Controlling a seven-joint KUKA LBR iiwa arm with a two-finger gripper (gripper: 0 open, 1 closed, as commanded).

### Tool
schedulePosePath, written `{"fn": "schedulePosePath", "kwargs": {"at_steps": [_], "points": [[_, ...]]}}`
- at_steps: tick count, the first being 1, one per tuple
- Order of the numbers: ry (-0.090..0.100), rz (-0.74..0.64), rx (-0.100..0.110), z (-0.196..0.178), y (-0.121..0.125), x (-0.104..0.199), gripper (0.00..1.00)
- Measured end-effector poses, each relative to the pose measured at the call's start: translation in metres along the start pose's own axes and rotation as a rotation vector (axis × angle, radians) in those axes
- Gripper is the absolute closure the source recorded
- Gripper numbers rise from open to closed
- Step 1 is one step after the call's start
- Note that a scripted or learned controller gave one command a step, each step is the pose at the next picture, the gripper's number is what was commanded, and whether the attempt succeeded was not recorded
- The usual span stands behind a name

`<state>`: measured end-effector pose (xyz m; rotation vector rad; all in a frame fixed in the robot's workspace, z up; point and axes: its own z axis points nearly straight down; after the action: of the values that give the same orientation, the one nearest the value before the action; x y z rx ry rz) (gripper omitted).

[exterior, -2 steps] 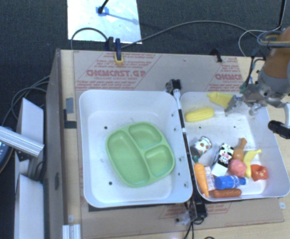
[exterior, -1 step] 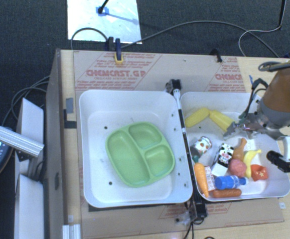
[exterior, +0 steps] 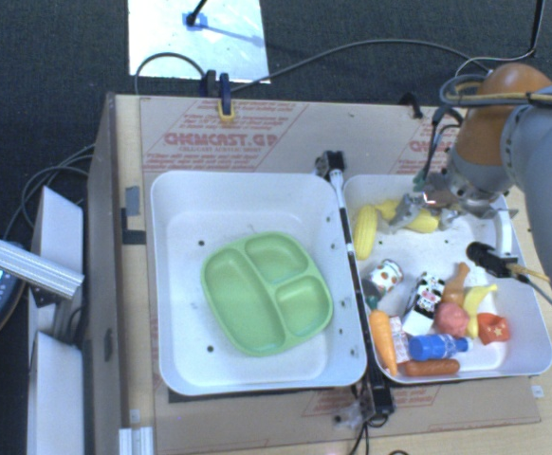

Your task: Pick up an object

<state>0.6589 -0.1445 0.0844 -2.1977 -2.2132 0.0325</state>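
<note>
Two white bins sit side by side: the left bin [exterior: 176, 254] holds a green tray [exterior: 266, 292], the right bin [exterior: 532, 344] toys. We lower our gripper [exterior: 424, 207] at its far end over a yellow toy [exterior: 390, 212], a likely target; we cannot tell its opening.

tray [exterior: 266, 294] in left bin [exterior: 176, 263] (centred)
</note>
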Motion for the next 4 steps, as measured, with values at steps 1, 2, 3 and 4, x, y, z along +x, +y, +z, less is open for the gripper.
{"fn": "schedulePosePath", "kwargs": {"at_steps": [1, 2, 3, 4], "points": [[0.0, -0.001, 0.023, -0.007, -0.005, -0.003, 1.0], [-0.002, 0.004, -0.035, -0.064, -0.036, 0.028, 1.0], [-0.002, 0.005, -0.034, -0.063, -0.037, 0.028, 0.0], [0.0, 0.004, -0.016, -0.009, -0.004, 0.043, 0.0]]}}
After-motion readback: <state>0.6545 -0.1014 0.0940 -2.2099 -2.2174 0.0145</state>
